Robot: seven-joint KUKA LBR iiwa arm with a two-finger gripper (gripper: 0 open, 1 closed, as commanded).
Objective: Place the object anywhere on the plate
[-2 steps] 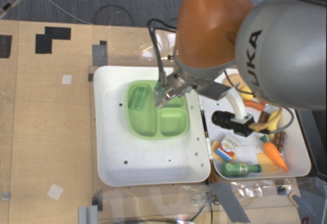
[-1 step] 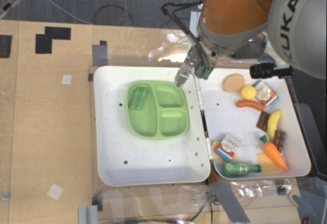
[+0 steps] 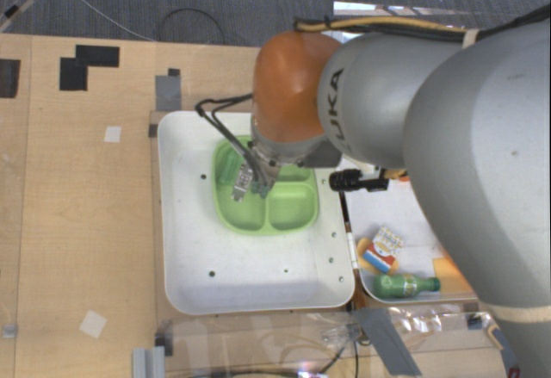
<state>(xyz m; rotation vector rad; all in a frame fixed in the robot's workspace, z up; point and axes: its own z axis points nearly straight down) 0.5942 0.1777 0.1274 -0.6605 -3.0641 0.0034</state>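
A light green plate (image 3: 293, 208) with divided compartments lies in the upper middle of the left white bin (image 3: 198, 264). My gripper (image 3: 247, 182) hangs over the plate's left compartments, below the orange wrist band, and the arm hides the plate's top edge. I can make out no object under the gripper. In the right bin (image 3: 379, 292) lie a green bottle (image 3: 406, 285) on its side and a small white, red and blue packet (image 3: 381, 250).
An orange-yellow item (image 3: 449, 271) shows at the right bin's edge beneath the arm. The big grey arm covers most of the right bin. Bare white floor of the left bin surrounds the plate. Wooden bench lies to the left.
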